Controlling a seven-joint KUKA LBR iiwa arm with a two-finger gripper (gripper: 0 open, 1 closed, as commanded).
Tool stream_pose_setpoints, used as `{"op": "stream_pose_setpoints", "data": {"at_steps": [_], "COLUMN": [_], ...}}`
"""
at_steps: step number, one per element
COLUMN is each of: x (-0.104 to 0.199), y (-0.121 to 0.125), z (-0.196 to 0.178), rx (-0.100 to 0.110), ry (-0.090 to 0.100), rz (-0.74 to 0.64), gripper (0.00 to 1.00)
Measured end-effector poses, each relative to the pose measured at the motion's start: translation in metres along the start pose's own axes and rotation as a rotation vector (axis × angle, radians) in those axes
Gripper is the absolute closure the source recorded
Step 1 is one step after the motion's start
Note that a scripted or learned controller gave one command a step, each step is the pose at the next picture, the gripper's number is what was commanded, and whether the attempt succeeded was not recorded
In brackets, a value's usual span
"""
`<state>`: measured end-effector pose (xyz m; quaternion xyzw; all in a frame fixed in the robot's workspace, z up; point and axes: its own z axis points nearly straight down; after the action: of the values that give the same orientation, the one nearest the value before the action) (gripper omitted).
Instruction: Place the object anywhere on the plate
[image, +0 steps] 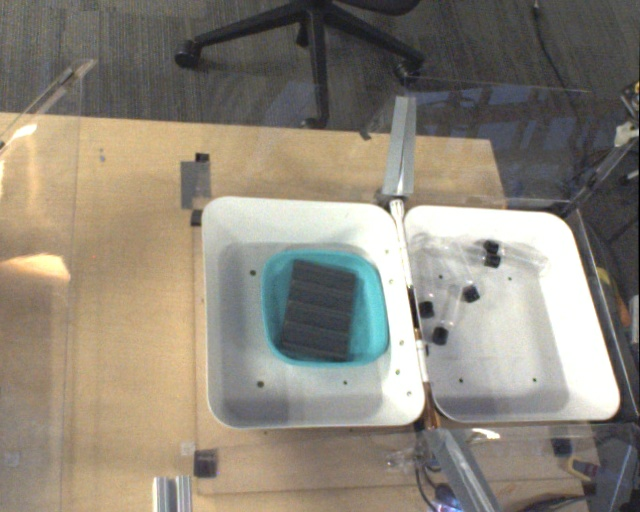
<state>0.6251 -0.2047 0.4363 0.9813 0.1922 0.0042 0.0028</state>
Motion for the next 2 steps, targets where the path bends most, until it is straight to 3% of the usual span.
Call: {"op": "stream_pose_setpoints", "data": {"at_steps": [1, 2], "x": [0.019, 0.037], "y": [0.007, 0.014], "z": [0.001, 0.000], "rx": [-0.001, 0.000], "ry": [0.001, 0.003], "rz": [0.131, 0.177], "gripper": [0.00, 0.00]}}
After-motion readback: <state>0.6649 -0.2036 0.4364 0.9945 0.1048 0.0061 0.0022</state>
